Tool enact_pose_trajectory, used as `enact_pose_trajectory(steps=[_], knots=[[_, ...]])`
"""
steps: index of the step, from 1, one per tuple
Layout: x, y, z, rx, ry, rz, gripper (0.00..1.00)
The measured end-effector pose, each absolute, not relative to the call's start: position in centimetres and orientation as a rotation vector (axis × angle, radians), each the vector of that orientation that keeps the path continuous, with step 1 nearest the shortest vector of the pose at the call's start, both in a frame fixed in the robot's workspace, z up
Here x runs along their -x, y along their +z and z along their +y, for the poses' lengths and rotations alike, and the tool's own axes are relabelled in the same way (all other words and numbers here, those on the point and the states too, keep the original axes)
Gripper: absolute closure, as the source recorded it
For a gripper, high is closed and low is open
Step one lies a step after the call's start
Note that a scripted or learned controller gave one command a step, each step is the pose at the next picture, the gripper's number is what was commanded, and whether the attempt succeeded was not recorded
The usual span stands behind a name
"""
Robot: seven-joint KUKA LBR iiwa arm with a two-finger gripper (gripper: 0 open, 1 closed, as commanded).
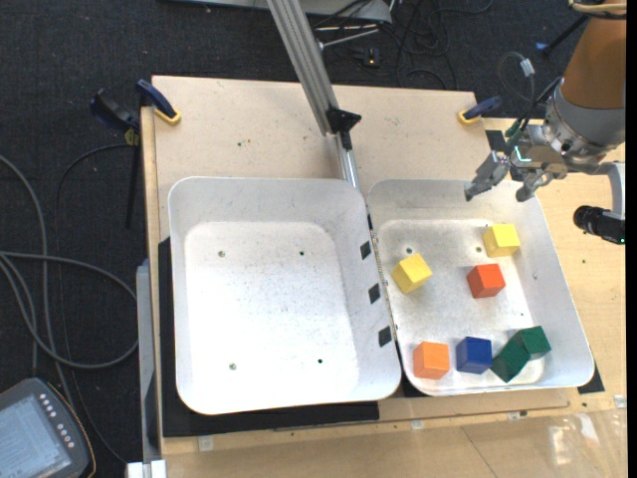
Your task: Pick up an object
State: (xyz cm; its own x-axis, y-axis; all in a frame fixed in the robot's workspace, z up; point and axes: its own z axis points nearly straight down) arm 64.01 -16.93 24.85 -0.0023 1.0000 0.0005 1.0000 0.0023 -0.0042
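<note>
The right bin point(557, 297) holds several small blocks: a yellow block point(411, 272) near its left side, a second yellow block point(501, 238) at the back right, a red-orange block point(486, 280), an orange block point(431, 358), a blue block point(475, 355), and two green blocks point(522, 352) touching at the front right. My gripper point(503, 185) hangs over the back edge of the right bin, above the blocks, open, with nothing between its two spread fingers point(481, 182).
The left bin point(189, 267) lies beside the right one on the wooden bench point(249, 137). A slanted metal pole point(304, 48) runs down to the bins' shared back corner. Clamps point(159, 103) sit at the bench's back corners.
</note>
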Motion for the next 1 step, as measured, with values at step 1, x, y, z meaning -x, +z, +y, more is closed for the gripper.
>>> enact_pose_trajectory(steps=[1], knots=[[-64.09,25.14,-16.91,2.218,0.001,-2.226,0.0]])
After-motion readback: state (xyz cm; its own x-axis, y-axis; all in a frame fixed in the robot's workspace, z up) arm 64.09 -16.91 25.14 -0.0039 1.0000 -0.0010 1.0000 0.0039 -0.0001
